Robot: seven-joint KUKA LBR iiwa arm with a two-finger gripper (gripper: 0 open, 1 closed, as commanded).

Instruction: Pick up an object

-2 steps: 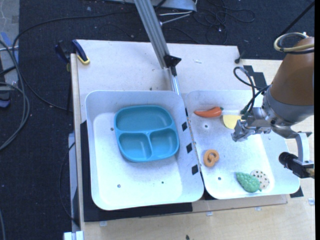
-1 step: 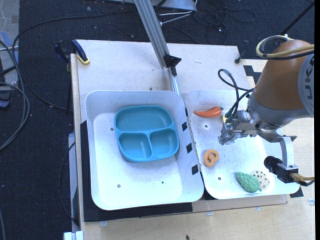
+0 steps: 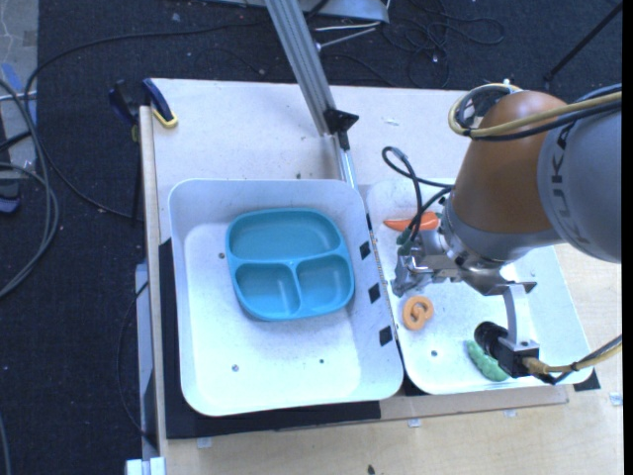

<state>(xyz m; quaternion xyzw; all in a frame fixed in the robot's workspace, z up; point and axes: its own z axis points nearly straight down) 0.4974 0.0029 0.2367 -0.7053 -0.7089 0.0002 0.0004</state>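
Note:
In the right bin [image 3: 440,366] lie three small objects. An orange carrot-like piece [image 3: 409,223] sits at the bin's far left, partly under the arm. An orange ring-shaped piece [image 3: 417,313] rests near the bin's left wall. A green lump [image 3: 488,362] lies near the front edge. My gripper [image 3: 406,273] hangs low over the bin's left side, between the carrot-like piece and the ring, just above the ring. The wrist's bulk hides much of the bin behind it.
The left bin [image 3: 193,305] holds a blue three-compartment plate [image 3: 292,263]. A slanted metal pole [image 3: 302,52] rises behind the bins. Black clips [image 3: 375,293] line the seam between the bins. Cables trail from the wrist over the right bin's front corner [image 3: 554,369].

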